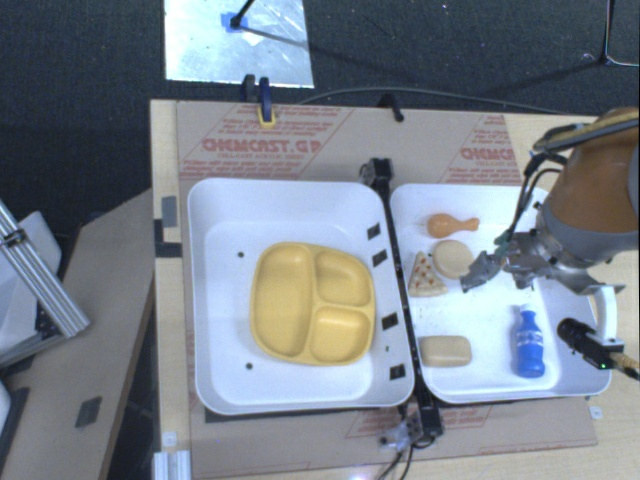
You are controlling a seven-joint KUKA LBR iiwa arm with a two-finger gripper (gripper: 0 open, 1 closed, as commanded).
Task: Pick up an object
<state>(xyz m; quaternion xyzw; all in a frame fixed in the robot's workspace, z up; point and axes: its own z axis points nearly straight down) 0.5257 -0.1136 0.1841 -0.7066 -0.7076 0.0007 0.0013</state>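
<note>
Red block lettering is printed on the brown protective sheet (pixel 330 133) that covers the table under the two white bins. Above the left bin (pixel 215 268) the word "CHEMCAST" can be read, followed by what looks like "GP"; a second line of smaller red print beneath it is too small to make out. Above the right bin (pixel 480 393) the same red print recurs at a slant, partly cut off by the arm, and reads only in fragments. The blue bottle (pixel 528 343) carries a pale label, but nothing on it is legible.
</note>
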